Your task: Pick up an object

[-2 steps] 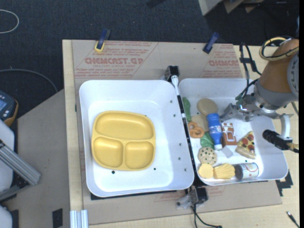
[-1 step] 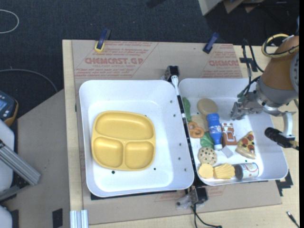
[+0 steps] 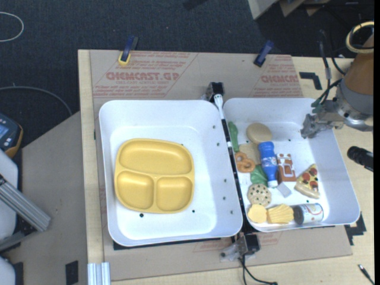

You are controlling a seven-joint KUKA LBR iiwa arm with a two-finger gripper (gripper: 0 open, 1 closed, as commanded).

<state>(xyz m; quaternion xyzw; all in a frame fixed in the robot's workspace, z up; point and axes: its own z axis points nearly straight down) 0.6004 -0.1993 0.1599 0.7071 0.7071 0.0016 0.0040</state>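
White plastic bins sit side by side on the bench (image 3: 178, 76), which is covered with printed cardboard. In the left bin (image 3: 113, 120), at the frame's centre left, lies a yellow divided tray (image 3: 155, 175).

The right bin (image 3: 341, 165) holds a cluster of small toy foods along its left and lower parts. A blue bottle (image 3: 268, 162) lies near the middle of that cluster, its long axis running almost straight up and down the frame, white cap toward the lower end. Just beside it are a pretzel (image 3: 243, 161), a tan oval piece (image 3: 259, 133), a cookie (image 3: 259, 193) and a pizza slice (image 3: 309, 181).

From the right edge the grey arm reaches in, its claw (image 3: 313, 125) hanging over the bin's upper right corner, well apart from the toys. I cannot tell how the claw stands.
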